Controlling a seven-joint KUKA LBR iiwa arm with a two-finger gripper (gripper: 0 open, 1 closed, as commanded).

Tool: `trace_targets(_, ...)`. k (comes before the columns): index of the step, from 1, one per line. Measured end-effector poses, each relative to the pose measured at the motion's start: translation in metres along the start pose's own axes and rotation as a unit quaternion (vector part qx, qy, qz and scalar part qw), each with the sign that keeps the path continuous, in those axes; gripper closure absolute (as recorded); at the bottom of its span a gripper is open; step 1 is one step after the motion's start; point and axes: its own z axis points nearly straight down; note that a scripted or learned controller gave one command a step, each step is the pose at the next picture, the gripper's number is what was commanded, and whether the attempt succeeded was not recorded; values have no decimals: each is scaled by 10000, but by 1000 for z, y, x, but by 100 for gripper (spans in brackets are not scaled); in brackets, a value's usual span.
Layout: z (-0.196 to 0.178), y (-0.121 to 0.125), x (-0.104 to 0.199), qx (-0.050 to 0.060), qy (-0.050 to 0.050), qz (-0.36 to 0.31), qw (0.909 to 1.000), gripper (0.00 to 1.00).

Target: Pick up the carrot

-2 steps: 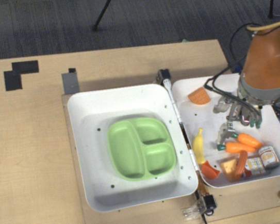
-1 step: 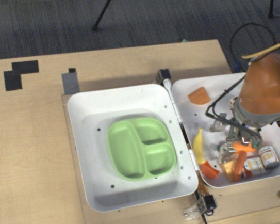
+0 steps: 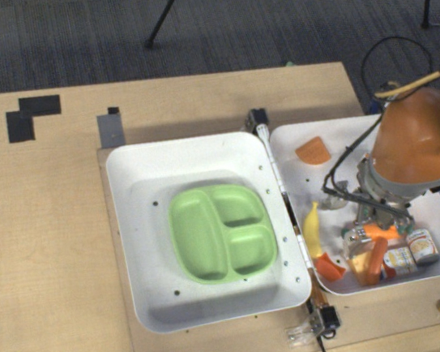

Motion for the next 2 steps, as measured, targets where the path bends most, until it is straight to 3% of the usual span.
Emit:
trace_targets(1,0,-21,12,11,-28,-667,9978,0)
trace_targets(2,5,11,10,8,37,-831,9965,0)
